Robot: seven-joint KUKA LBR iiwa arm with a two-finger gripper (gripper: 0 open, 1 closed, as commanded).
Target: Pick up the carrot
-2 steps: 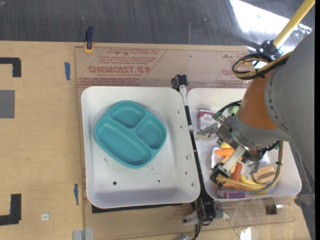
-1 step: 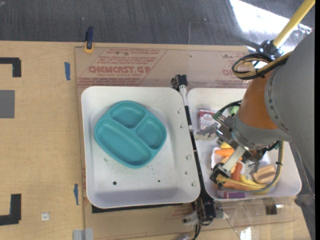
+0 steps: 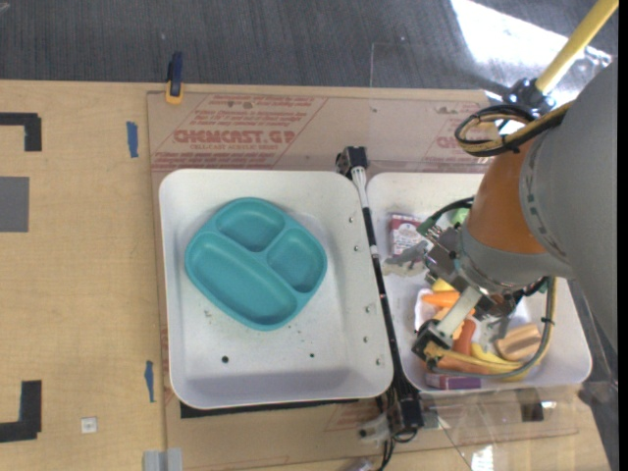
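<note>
Carrot (image 3: 463,338) lies toward the front of the white bin (image 3: 574,356) on the view's right, just beside a yellow banana (image 3: 486,363). The jaws hang low right at it, but I cannot tell whether they are open or closed.

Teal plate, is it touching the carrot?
Apart. The camera view shows the teal plate in the left bin, the carrot in the right bin.

Arm (image 3: 510,214) partly hides the carrot (image 3: 464,337) and right bin (image 3: 404,312).
</note>
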